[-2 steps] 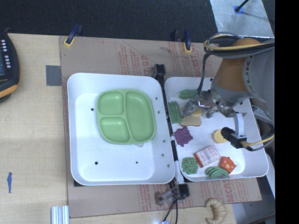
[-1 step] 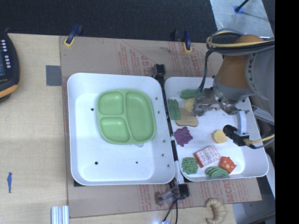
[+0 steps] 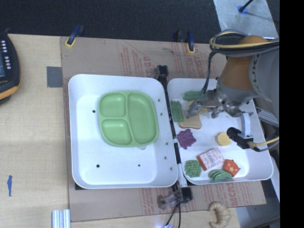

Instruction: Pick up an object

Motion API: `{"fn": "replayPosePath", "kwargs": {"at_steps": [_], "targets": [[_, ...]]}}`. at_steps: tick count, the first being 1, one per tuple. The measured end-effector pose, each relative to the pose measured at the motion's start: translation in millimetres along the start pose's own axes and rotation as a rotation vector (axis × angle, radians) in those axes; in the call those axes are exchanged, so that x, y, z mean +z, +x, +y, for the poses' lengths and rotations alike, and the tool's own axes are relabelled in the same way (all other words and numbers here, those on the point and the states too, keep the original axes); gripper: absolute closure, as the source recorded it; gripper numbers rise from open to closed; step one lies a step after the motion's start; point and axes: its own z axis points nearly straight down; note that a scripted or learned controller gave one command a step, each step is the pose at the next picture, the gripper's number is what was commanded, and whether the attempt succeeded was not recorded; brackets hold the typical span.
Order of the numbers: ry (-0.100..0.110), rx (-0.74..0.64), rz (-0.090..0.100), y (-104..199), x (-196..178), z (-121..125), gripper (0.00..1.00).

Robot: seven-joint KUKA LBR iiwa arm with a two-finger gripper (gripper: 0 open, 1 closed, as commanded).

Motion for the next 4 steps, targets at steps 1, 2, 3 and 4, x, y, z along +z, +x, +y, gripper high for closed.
{"fn": "replayPosePath", "kwargs": {"at_steps": [1, 2, 3, 4], "targets": [[-0.006, 0.008, -0.004, -71, -41, 50, 0.0], [0.006, -0.002, 0.003, -2, -7, 53, 0.0], [0.001, 0.006, 0.001, -10, 12, 21, 0.0], [0.0, 0.004, 0.0, -10, -1, 23, 1.0]]}}
